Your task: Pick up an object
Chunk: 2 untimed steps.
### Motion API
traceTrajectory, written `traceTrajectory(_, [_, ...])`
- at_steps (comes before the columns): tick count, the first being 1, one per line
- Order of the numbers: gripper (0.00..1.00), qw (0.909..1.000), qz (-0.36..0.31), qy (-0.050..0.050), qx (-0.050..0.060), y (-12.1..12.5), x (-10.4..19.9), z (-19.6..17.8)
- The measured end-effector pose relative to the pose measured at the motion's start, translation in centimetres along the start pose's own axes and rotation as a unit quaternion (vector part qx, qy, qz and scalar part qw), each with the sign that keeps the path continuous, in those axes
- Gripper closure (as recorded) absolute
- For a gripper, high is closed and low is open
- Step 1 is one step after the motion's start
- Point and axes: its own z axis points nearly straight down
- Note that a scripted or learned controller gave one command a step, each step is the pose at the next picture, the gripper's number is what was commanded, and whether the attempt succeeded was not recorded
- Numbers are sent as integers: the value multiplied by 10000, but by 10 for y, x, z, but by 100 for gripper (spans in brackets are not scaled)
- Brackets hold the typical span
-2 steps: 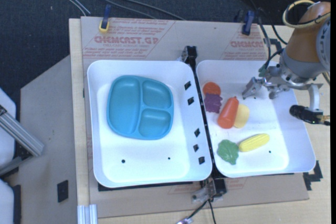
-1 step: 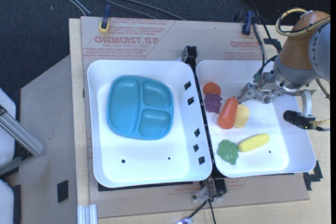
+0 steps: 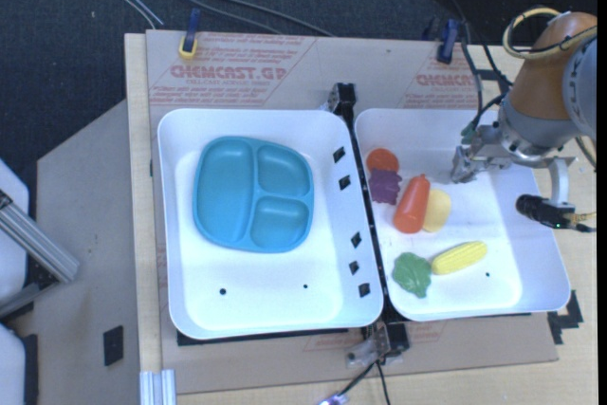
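Note:
The right bin (image 3: 531,285) holds several toy foods: an orange piece (image 3: 382,159), a purple piece (image 3: 384,187), a red-orange carrot-like piece (image 3: 412,204) lying against a pale yellow piece (image 3: 437,210), a yellow corn cob (image 3: 459,257) and a green broccoli (image 3: 412,272). My gripper (image 3: 464,166) hangs over the upper middle of this bin, a little to the right of and above the red-orange and pale yellow pieces, and I see nothing held in it.
A blue divided plate (image 3: 253,194) lies in the left bin (image 3: 266,299). A black divider with clips (image 3: 356,204) separates the bins. The grey arm with its orange band (image 3: 545,81) and cables crosses the right bin's far right side.

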Motion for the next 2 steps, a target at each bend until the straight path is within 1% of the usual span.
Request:
traceTrajectory(1, [100,10000,-1,-9,-20,-1,4,-63])
traceTrajectory(2, [100,10000,1,-15,-34,-6,1,-125])
